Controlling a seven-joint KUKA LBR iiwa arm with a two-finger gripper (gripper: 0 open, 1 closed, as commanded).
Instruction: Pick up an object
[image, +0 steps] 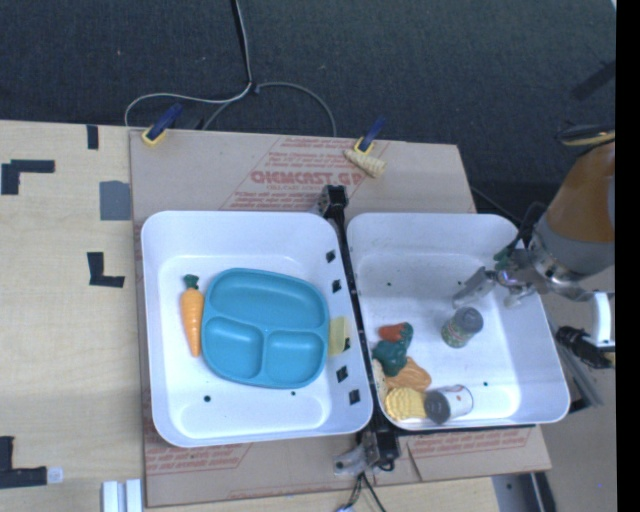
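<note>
Over the right bin: the gripper (478, 285) reaches in from the right edge, low over the right bin (420, 235), with the arm's grey wrist and orange band behind it.
Pincer state: two pale fingers seem to point left and down, but I cannot tell whether they are spread or closed; nothing shows between them, so I judge it holds nothing.
Nearest target: a small grey-green can (462, 326) stands just below and left of the fingers, near them but apart.
Other candidates: a red and green toy (394, 341), an orange piece (410, 377), a yellow corn (403, 403) and a lying can (448, 403) bunch together toward the near left of the same bin.
Left bin: the left bin (170, 240) bears a blue divided plate (265, 328) with a carrot (191, 313) just beside its left rim; both are well apart from the arm.
Risk, miss: the fingers sit off to one side of the grey-green can, so a straight descent may close on bare floor.
Risk, knock: a round can hit off-centre by one finger would likely tip or roll away.
Risk, wall: the wrist hangs close to the right rim, so a low move could scrape it.
Risk, clutter: aiming at the bunched toys may catch two at once or squeeze one out.
</note>
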